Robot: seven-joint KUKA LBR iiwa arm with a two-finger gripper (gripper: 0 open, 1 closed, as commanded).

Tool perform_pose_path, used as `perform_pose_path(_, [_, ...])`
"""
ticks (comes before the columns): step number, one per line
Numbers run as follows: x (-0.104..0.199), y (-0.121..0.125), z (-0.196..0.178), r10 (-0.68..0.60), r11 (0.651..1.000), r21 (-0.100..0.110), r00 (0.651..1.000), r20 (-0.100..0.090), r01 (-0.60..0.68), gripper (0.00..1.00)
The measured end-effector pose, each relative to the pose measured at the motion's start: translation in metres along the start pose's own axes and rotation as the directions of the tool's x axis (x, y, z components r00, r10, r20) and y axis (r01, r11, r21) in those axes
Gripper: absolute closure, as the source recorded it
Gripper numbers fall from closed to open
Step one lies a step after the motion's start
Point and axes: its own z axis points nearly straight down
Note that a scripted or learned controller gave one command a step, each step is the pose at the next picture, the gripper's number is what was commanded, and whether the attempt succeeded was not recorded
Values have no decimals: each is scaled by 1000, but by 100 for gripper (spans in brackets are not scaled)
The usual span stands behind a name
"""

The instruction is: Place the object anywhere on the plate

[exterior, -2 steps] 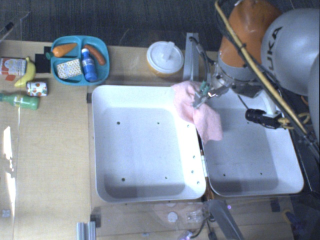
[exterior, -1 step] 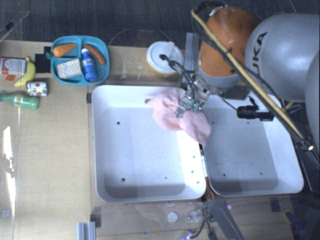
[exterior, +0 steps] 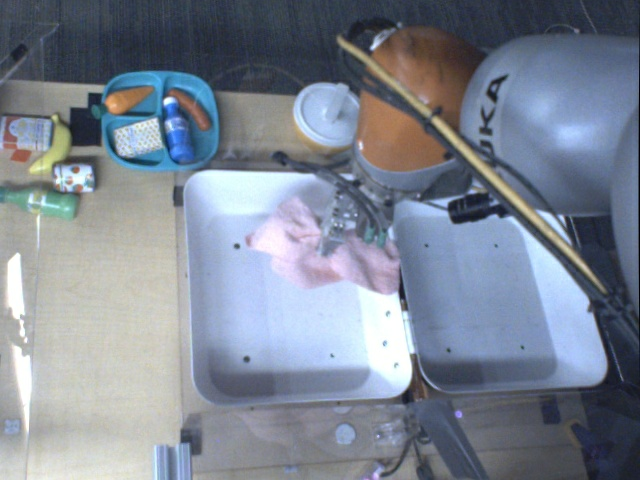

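— Where is your gripper (exterior: 345,230) now?

— Low over the pink cloth (exterior: 318,251), which lies crumpled directly beneath me in the left bin (exterior: 230,338). Whether my tips are apart or together, I cannot tell.

— And the step?

— Catching the cloth, I judge. I should pinch a raised fold, not flat fabric, and lift straight up so it clears the wall.

— The plate?

— The blue divided plate (exterior: 205,118) sits well off to my upper left.

— The count?

— One cloth, two bins, one plate, one lidded cup (exterior: 325,115).
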Motion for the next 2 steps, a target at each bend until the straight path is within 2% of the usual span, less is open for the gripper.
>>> perform_pose_path(1, [17, 49, -2, -232, 973, -1, 973, 3, 232, 100])
perform_pose_path(2, [17, 49, -2, -232, 973, -1, 973, 3, 232, 0])
